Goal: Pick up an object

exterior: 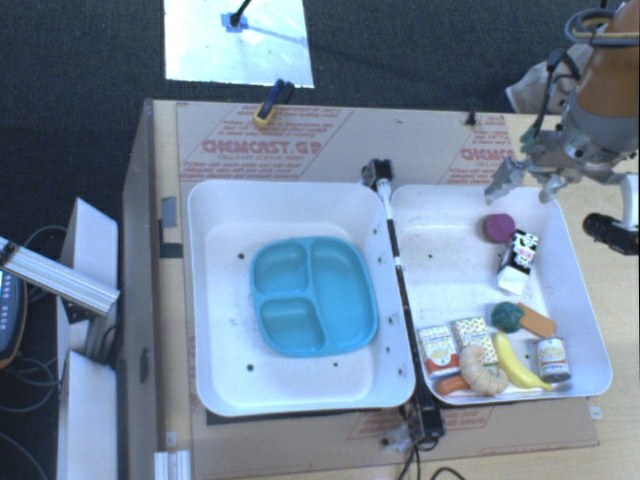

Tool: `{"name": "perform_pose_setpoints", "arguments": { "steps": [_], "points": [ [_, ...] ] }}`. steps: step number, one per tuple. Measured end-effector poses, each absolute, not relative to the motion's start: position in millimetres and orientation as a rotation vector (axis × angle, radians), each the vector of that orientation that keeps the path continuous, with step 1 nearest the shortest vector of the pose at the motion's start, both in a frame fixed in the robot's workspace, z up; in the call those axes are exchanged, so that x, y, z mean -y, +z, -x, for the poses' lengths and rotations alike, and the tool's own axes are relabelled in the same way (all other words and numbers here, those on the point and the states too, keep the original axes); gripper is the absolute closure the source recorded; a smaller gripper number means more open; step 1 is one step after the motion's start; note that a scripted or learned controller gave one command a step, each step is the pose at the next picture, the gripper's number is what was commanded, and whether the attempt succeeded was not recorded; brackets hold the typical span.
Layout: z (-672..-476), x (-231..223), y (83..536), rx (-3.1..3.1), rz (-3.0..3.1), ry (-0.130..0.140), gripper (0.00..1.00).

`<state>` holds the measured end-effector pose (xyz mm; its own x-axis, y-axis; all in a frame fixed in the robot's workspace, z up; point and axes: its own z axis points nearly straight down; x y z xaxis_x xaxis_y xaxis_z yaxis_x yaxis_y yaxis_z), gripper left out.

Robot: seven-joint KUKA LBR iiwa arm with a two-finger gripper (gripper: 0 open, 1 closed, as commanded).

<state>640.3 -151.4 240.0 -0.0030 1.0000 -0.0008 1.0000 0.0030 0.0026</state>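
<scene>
A fixed overhead camera looked down on a counter (300, 133) bearing two shallow white bins. The left bin (225, 268) contained a blue divided plate (312, 296). The right bin (450, 268) held the candidate objects: near its front edge two small snack boxes (455, 343), a ginger root (482, 372), a banana (515, 363) and a small can (552, 358), and further back a milk carton (518, 261) and a purple plum (498, 227). At far right, the end effector (527, 173) hovered over the bin's back corner, fingers spread apart and gripping nothing. The plum (probably the nearest pick) lay just below and slightly left of it, apart from the fingers.
</scene>
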Motion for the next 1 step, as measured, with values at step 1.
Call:
{"name": "perform_pose_setpoints", "arguments": {
  "steps": [1],
  "points": [
    [-658.0, 183.8, 156.4, -2.223, -2.221, -0.002, 0.0]
  ]
}}
